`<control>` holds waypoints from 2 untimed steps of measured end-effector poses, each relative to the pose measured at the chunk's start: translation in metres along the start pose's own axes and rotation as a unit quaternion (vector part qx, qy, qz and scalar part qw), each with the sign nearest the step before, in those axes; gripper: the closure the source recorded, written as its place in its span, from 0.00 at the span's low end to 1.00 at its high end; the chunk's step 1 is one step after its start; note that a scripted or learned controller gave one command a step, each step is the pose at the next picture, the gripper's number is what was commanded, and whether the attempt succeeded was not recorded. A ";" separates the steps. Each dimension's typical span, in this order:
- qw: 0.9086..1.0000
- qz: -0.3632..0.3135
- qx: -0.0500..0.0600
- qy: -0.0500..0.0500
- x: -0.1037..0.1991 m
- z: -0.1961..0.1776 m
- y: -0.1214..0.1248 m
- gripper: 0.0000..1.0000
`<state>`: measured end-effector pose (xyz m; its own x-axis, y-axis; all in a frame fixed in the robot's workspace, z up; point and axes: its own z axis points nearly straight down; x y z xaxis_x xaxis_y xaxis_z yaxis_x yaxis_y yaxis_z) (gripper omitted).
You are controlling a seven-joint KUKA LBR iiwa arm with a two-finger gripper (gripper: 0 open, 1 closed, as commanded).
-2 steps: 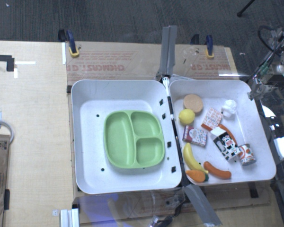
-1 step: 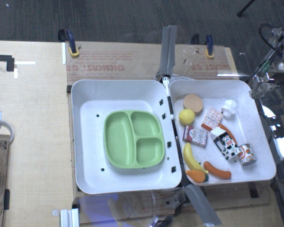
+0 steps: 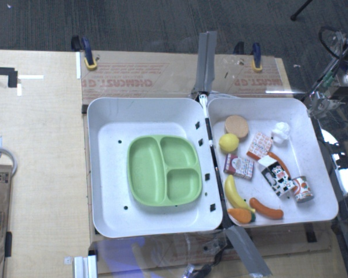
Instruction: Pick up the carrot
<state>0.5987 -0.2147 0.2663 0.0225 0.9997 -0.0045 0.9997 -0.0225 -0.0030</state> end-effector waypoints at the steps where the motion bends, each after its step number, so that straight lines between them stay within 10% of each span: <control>1: 1.000 -0.001 0.000 -0.001 0.000 -0.009 0.000 1.00; 2: 1.000 -0.001 0.000 -0.002 -0.001 -0.017 0.001 1.00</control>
